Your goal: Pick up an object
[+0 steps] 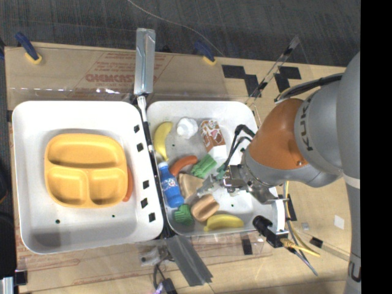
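Observation:
The right bin [242, 112] holds several toy foods. Among them are a yellow banana [162, 138], a white cup [187, 127], a brown and white carton [212, 133], a red sausage [183, 164] and a green piece [205, 165]. There are also a blue bottle [170, 186], a tan slice [189, 184], a hot dog bun [204, 208], a second banana [224, 222] and a small green piece [182, 214]. My gripper [212, 179] hangs low over the middle of this bin, just right of the tan slice and below the green piece. I see nothing held in it.
The left bin [30, 121] carries a yellow divided plate [87, 167]. The arm's orange band [278, 143] and grey body cover the right bin's right side. A metal divider [144, 60] stands between the bins at the back.

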Robot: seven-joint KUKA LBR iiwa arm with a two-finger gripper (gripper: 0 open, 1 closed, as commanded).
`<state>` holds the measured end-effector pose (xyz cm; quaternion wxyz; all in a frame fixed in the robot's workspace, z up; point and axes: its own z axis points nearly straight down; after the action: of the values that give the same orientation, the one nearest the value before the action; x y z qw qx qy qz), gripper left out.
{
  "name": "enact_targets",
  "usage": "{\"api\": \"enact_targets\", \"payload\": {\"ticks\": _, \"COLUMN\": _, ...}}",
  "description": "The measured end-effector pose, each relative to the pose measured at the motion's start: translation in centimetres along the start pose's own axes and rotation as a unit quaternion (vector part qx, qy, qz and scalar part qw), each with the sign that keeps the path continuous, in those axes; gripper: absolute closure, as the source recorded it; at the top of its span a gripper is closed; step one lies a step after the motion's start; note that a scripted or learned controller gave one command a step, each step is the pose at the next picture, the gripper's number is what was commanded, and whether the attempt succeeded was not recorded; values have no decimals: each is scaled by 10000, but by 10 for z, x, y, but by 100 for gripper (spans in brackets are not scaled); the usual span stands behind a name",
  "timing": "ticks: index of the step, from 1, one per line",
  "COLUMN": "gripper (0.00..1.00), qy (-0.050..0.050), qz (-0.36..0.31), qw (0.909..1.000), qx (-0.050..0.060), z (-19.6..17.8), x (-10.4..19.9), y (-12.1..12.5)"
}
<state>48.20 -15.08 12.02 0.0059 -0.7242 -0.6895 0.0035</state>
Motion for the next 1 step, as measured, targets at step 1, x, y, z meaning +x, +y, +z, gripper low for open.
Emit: {"api": "enact_targets", "payload": {"ticks": 1, "gripper": 0, "qy": -19, "qz": 220, "qw": 9997, "qx": -117, "z": 22, "x": 19, "y": 69}}
